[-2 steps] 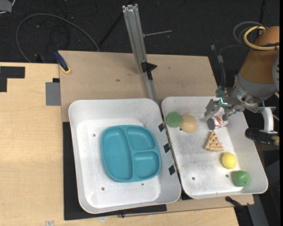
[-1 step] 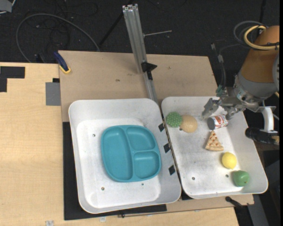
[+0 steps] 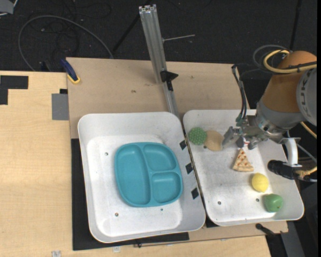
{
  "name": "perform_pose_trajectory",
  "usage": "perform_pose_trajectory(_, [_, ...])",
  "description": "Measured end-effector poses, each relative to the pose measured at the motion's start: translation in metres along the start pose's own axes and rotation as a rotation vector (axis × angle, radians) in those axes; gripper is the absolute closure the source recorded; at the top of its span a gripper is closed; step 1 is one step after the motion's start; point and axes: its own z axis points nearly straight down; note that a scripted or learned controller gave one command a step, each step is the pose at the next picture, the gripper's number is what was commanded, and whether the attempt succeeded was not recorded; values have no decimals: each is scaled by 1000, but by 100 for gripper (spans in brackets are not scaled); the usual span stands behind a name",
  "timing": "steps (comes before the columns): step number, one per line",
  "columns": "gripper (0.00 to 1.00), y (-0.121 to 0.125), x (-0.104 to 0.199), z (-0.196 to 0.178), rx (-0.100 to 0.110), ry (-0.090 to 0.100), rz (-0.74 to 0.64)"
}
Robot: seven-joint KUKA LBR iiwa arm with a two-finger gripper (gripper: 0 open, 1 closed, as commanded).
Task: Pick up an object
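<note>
you've got two white bins [image 3: 96, 138] | teal divided plate [image 3: 148, 173] | fuzzy green ball [image 3: 197, 136] | tan lump [image 3: 214, 141] | orange-yellow pizza slice [image 3: 243, 161] | yellow lemon [image 3: 260, 182] | green lime-ish thing [image 3: 273, 202] | arm [image 3: 289, 87] grey and orange

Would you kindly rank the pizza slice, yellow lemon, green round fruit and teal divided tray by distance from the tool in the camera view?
1. Triangular pizza slice, just below the tool.
2. Yellow lemon, further toward the front.
3. Green round fruit, front corner of the right bin.
4. Teal divided tray, left bin.

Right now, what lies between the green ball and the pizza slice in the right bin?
In the camera view, a tan rounded piece lies beside the green ball; the gripper hangs just above the pizza slice.
</note>
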Motion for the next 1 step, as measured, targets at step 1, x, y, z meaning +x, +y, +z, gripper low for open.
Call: perform_pose_trajectory(1, [0, 7, -4, 57, -13, -7, 0])
